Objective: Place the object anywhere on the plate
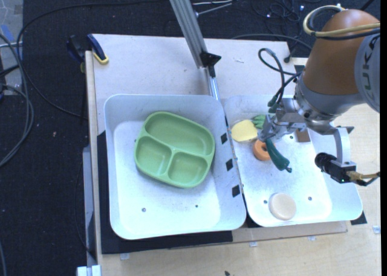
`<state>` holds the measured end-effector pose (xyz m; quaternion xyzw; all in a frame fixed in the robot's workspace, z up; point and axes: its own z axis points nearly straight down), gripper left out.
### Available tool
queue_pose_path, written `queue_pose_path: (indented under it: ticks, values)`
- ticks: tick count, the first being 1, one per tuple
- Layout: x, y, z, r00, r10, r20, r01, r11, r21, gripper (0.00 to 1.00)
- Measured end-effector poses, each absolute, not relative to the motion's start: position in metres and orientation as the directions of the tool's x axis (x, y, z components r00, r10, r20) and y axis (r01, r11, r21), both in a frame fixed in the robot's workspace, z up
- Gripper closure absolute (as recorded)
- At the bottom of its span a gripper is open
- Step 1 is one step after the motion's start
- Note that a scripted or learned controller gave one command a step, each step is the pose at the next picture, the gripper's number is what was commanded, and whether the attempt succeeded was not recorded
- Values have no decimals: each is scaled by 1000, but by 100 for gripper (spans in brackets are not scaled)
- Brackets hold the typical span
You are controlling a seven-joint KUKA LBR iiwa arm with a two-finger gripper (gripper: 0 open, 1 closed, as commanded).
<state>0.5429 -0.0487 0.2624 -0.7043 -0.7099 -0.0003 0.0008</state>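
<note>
The gripper (270, 128) hangs low in the right bin (338, 208), its grip impossible to tell. Just under it lie an orange piece (261, 151) and green tool (278, 154); a yellow piece (243, 130) sits beside it. The plate (175, 148) lies well left.

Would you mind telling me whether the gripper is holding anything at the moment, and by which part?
It cannot be told: the gripper sits low over the toy food in the right bin.

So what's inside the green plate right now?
All three compartments of the green plate show bare green, with nothing covering them. The yellow piece, orange piece and white disc lie in the other bin.
</note>
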Motion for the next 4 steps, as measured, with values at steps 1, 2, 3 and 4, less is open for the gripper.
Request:
queue_pose_path:
  ticks: [1, 2, 3, 4]
  values:
    - [542, 11, 248, -6, 1000, 1, 1000, 6, -2, 100]
    - [551, 67, 242, -6, 1000, 0, 1000, 6, 0, 100]
    - [544, 110, 239, -7, 1000, 0, 1000, 7, -1, 100]
    - [544, 108, 239, -3, 1000, -1, 1000, 3, -1, 0]
